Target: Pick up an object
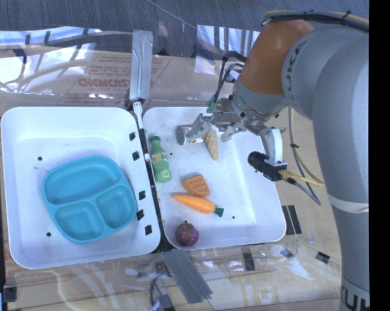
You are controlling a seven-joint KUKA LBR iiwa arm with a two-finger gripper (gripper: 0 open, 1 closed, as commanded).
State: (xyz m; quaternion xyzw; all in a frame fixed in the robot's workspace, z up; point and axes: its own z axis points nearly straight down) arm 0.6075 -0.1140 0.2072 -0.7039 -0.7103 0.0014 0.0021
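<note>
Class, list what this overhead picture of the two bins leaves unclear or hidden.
1. Camera view: the gripper is small and cluttered; open or shut is unreadable.
2. The pale cone-shaped item beside it: touching or apart is unclear.
3. The green bottle lies against the bin wall; its label is too small to read.
4. The arm is cut off by the frame's lower edge.

Bright, cool light floods both white bins, nearly washing them out. Hard glare streaks the clear plastic sheet along the worktop's far side. Soft shadows sit under the arm. The focus looks a touch soft overall, perhaps from compression.
</note>
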